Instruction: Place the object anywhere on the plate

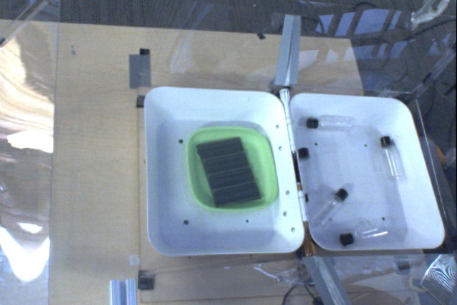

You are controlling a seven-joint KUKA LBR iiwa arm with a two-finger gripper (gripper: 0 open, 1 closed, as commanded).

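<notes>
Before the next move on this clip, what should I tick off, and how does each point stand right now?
1. Green plate sits flat in the left bin: ok.
2. Dark ridged block lies within the plate's rim: ok.
3. Clear vials with black caps, such as the one at, lie in the right bin: ok.
4. Which object the task means: cannot tell.
5. Vials lie apart from each other: ok.

No legible text or labels

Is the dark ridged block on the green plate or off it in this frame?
On it. The dark ridged block lies flat inside the green plate, whose rim shows all around it, in the left bin.
</notes>
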